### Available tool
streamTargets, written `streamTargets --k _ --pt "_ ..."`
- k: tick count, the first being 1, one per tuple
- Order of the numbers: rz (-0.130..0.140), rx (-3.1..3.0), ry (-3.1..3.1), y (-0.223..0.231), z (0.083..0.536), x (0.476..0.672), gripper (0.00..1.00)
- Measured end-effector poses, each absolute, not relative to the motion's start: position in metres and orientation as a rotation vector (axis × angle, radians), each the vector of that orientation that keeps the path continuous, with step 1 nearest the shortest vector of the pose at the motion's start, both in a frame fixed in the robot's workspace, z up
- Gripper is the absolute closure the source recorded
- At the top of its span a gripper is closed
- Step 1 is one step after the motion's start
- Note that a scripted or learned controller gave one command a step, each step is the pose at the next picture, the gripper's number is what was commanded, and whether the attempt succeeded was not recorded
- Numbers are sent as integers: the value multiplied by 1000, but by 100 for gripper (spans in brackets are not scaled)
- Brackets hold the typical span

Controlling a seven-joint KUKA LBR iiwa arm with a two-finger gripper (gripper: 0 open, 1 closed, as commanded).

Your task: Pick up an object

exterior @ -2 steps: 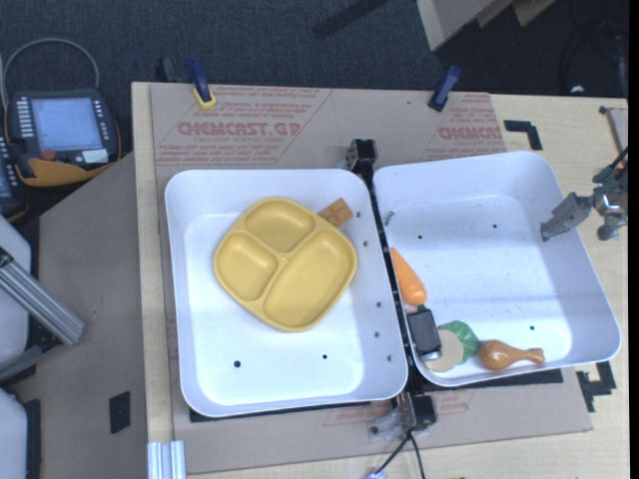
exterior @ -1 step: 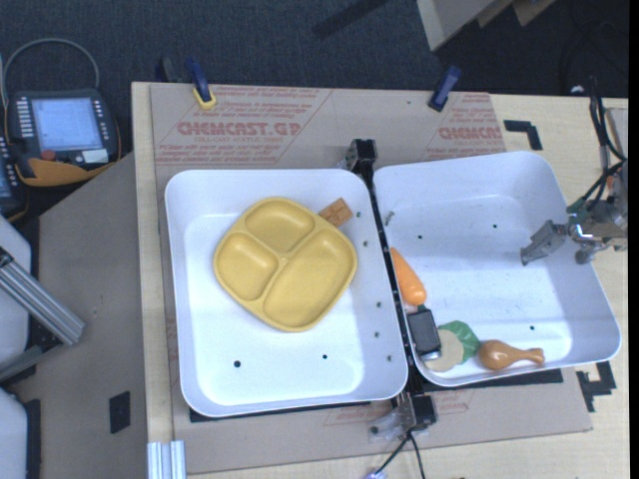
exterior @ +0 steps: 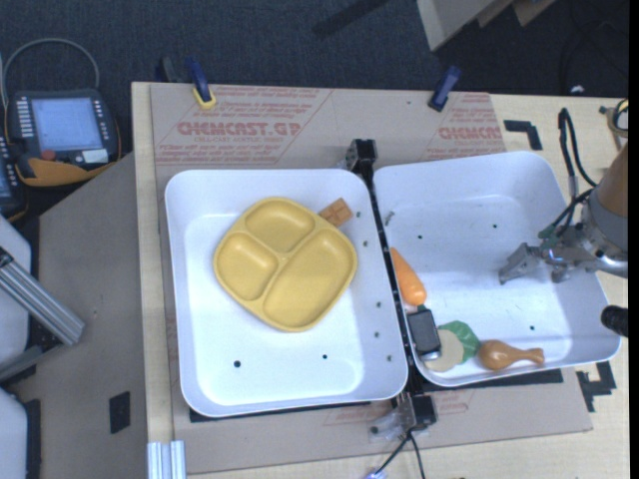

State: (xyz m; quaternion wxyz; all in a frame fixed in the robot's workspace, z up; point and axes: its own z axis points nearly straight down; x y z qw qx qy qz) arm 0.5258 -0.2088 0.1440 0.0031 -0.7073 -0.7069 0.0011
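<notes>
In left bin [exterior: 200, 367], one yellow plate [exterior: 285, 263]

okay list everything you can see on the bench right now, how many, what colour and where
bins: 2, white, side by side on the bench
plate: 1, yellow, three sections, middle of the left bin
block: 1, tan, left bin, poking out from behind the plate's upper right edge
carrot: 1, orange, right bin, along its left wall
black piece: 1, black, right bin, just below the carrot
green piece: 1, green, right bin, near front edge
round piece: 1, pale cream, right bin, front left corner, overlapping the green piece
drumstick: 1, brown, right bin, front edge
clamps: 2, blue, on the board's far edge
pendant: 1, grey and orange, left of the bench
claw: 1, grey, over the right bin's right side, apart from the items
</notes>
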Motion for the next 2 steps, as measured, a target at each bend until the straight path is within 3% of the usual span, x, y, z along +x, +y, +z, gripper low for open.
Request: streamTargets --k 1,2 --pt "-1 -2219 -2220 -208 96 527 0" --pt "-9 -2231 -2230 -210 110 530 100"
